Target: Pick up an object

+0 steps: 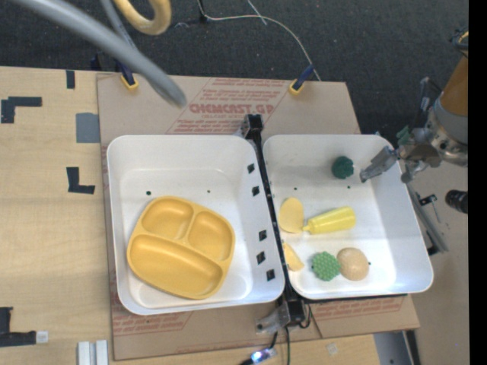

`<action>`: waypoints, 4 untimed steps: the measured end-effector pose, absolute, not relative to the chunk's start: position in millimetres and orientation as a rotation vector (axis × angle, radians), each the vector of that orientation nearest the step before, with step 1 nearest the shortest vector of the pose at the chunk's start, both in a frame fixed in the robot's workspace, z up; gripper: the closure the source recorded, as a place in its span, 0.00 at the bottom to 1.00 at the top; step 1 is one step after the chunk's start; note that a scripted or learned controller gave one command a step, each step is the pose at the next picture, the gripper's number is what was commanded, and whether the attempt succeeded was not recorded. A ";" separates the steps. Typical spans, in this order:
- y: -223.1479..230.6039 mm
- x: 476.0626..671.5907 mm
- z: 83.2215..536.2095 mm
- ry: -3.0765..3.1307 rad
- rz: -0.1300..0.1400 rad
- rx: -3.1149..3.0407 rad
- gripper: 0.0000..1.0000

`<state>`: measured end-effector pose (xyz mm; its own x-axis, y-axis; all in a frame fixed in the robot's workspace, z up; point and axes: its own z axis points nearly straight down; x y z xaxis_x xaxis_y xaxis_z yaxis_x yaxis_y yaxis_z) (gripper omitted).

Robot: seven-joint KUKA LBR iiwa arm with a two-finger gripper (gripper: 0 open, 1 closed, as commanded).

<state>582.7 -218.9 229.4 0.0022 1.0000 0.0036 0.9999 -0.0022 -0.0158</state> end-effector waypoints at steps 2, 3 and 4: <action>-212.7 583.4 187.8 -2.218 0.009 -2.214 0.00; -210.5 573.6 136.1 -2.217 0.009 -2.214 0.00; -210.2 573.3 81.3 -2.222 0.006 -2.218 0.00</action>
<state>573.3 -210.2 81.3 -0.0016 1.0000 -0.0013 1.0000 0.0016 -0.0044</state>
